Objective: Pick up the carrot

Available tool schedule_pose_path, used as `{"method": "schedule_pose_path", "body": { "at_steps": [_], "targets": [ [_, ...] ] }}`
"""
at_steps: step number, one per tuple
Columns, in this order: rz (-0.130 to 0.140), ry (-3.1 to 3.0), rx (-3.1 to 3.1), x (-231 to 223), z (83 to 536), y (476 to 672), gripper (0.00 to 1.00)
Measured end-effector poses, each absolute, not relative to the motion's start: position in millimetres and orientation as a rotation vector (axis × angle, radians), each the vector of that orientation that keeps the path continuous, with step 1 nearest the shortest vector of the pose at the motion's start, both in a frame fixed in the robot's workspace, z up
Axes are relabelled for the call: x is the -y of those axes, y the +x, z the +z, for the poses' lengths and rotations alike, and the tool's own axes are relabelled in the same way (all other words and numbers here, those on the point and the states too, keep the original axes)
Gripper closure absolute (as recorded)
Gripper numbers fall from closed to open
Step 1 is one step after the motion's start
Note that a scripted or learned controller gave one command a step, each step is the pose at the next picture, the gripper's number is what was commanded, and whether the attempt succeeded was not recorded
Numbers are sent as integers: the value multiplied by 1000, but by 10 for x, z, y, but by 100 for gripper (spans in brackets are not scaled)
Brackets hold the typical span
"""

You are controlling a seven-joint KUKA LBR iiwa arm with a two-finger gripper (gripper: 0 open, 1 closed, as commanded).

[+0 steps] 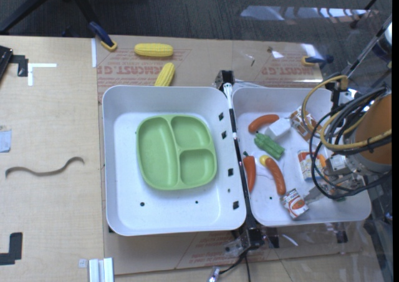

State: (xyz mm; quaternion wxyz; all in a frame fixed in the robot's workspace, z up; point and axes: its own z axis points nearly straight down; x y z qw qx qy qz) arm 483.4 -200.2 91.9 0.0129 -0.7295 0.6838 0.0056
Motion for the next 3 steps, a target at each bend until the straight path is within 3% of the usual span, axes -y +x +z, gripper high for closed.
{"method": "schedule_pose_path", "body": {
  "at_steps": [1, 3],
  "targets": [
    [14, -2090, -2313, 2040, 925, 4872, 0],
    [29, -2177, -2232, 2037, 915, 6157, 0]
  ]
}}
